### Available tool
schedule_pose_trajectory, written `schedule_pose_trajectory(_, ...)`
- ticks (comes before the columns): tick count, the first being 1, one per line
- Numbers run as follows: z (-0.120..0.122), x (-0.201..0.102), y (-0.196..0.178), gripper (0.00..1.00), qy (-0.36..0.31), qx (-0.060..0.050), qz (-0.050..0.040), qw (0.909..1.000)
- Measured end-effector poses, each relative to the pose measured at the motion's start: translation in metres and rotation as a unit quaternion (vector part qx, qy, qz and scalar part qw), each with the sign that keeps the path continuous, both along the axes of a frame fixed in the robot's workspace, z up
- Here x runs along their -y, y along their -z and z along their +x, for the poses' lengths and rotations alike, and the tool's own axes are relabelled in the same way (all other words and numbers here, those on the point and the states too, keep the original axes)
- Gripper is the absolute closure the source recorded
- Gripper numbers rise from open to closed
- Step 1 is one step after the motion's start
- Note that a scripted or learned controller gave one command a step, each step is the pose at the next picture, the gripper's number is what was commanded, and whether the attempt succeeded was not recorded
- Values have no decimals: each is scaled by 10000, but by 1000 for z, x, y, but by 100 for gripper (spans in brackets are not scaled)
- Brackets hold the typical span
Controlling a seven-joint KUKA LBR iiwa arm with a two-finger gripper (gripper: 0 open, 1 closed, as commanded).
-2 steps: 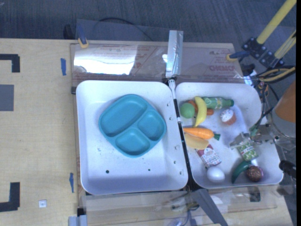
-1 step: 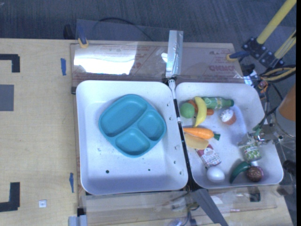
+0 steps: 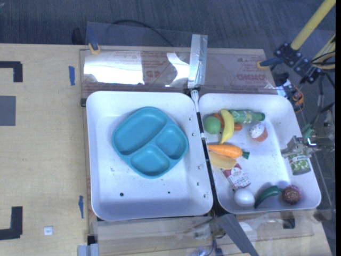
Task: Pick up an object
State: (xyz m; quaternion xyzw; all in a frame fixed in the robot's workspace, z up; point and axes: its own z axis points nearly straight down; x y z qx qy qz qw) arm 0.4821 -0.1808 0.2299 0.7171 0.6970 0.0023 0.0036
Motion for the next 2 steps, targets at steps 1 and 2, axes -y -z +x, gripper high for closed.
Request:
schedule_pose_trajectory(1,42,-27,18,100,882,-38,10,9961)
schedule_pose_trajectory(2,43,-27,8,100,873,-21,2,9962)
